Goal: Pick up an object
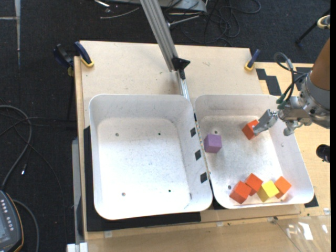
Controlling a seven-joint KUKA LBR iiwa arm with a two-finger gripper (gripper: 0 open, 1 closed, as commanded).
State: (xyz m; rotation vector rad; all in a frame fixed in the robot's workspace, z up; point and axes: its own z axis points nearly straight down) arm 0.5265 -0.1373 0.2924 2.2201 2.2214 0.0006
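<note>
My gripper (273,130) hangs over the upper right part of the right bin (226,105), open, with its two fingers spread apart. A red-orange block (250,129) lies right at the outer side of the left fingertip (261,126), not between the fingers. A purple cube (212,143) rests further left, near the divider. At the bin's front right corner, two orange blocks (245,188), a yellow block (268,190) and another orange block (283,185) are bunched together.
The left bin (105,109) stands beside the right one, and their raised rims meet in the middle. A metal pole (160,28) slants up from the back edge. Clamps (83,54) hold the bench corners.
</note>
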